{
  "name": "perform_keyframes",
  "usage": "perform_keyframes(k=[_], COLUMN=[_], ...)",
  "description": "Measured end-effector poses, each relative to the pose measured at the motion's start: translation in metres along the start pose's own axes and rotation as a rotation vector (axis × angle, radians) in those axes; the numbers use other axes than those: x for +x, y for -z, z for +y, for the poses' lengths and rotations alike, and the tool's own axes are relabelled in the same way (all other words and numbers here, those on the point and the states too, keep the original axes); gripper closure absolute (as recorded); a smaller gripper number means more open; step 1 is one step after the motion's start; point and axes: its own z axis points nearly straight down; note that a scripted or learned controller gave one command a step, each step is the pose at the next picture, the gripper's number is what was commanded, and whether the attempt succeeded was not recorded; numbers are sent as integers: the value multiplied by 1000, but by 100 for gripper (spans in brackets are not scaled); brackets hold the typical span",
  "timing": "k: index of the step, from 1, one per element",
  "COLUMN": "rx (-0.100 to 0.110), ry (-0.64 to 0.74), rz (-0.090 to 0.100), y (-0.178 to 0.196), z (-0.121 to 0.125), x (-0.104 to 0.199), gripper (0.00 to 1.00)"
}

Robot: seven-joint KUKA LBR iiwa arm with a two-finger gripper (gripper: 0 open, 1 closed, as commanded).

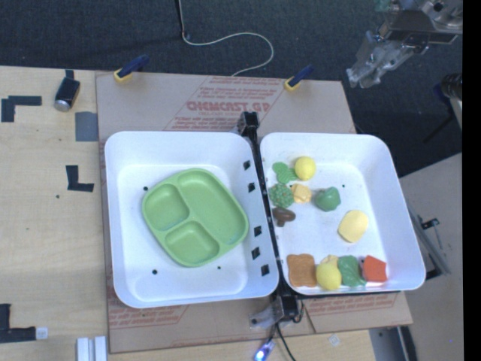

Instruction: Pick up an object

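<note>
Objects: a cluster of small toy foods lies in the right bin (pixel 379 156), well apart from the gripper (pixel 366 72), which hangs above and beyond that bin's far right corner, over the dark floor.
Left bin (pixel 120 164): holds a green divided plate (pixel 195 216), lying flat and turned at a slant.
Right bin contents, far side: a yellow ball (pixel 305 167) beside a green leafy piece (pixel 283 173); below them a green broccoli-like piece (pixel 282 195), a small pale yellow piece (pixel 301 194) and a dark green piece (pixel 327 199).
Middle: a brown piece (pixel 283 216) near the divider; a yellow lemon-like piece (pixel 353 226) towards the right wall.
Near wall: an orange-brown slice (pixel 301 270), a yellow piece (pixel 328 274), a green piece (pixel 350 270) and a red piece (pixel 374 269), side by side.
Gripper state: nothing is between its tips; whether they are spread or together, I cannot tell.
</note>
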Motion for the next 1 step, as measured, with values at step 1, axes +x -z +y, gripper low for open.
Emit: perform_keyframes(k=[1], rx=[17], ry=[-1], rz=[0], y=[-129], z=[-43], x=[55], gripper=[100])
